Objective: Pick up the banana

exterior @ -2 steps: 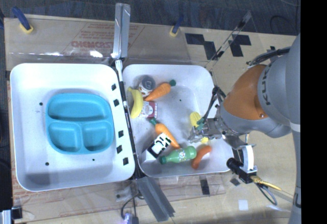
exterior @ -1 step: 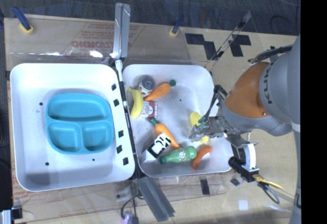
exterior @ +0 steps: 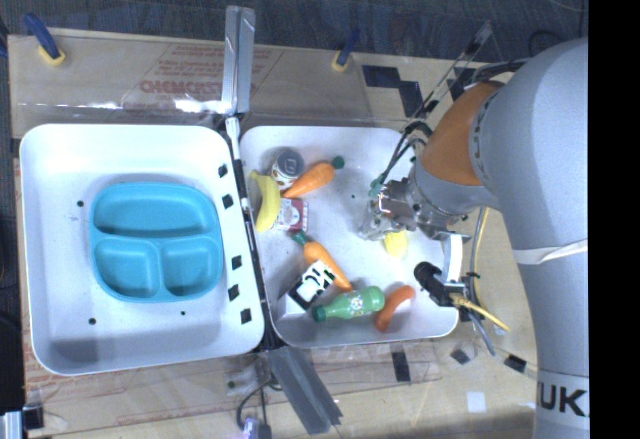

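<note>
Camera view, nearest edge first: along the right bin's (exterior: 345, 337) front wall lie a green bottle (exterior: 350, 304), an orange-red piece (exterior: 396, 304) and a black-and-white box (exterior: 313, 284), with one carrot (exterior: 326, 264) just behind them. Farther in, the gripper (exterior: 386, 220) hangs low over the bin's right half, just beside a small yellow piece (exterior: 396, 244); whether it is spread or closed I cannot tell, and nothing shows between its tips. Across the bin, well apart from it, the banana (exterior: 265, 201) lies against the left wall, long axis running front to back, touching a red-and-white packet (exterior: 292, 215). Behind that sit a can (exterior: 288, 165) and a second carrot (exterior: 310, 178). The left bin (exterior: 40, 257) holds a blue tray (exterior: 155, 237). The banana looks like a light toy with a smooth, curved skin, so likely slippery; I would judge the best hold is across its middle, closing on the narrow width, though the wall crowds one side.
</note>
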`<state>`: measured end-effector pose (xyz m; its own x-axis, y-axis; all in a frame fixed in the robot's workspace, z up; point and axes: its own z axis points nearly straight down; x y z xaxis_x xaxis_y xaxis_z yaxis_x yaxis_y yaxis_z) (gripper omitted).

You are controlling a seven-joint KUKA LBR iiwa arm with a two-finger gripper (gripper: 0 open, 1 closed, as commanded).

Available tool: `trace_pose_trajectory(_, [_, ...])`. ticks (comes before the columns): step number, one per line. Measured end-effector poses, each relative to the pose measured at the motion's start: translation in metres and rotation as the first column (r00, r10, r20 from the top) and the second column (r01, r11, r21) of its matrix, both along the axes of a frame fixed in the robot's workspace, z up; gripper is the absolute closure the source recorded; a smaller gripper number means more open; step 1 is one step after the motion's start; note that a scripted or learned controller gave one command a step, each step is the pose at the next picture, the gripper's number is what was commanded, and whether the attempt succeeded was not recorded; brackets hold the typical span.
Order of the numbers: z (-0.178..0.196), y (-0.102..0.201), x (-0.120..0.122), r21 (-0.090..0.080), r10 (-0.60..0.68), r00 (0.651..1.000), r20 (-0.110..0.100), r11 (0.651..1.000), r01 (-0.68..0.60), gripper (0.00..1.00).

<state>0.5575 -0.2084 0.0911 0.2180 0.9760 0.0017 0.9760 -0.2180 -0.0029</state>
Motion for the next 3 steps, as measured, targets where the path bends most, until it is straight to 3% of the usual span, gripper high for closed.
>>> trace_pose_trajectory(1, [0.010,0.001,0.001,0.001,0.008,1.000,-0.002,1.000,-0.008,1.00])
trace_pose_trajectory(2, [0.009,0.015,0.003,0.021,0.022,1.000,-0.007,1.000,-0.022,0.00])
trace_pose_trajectory(3, [0.019,0.010,0.003,0.010,0.025,1.000,-0.006,1.000,-0.025,1.00])
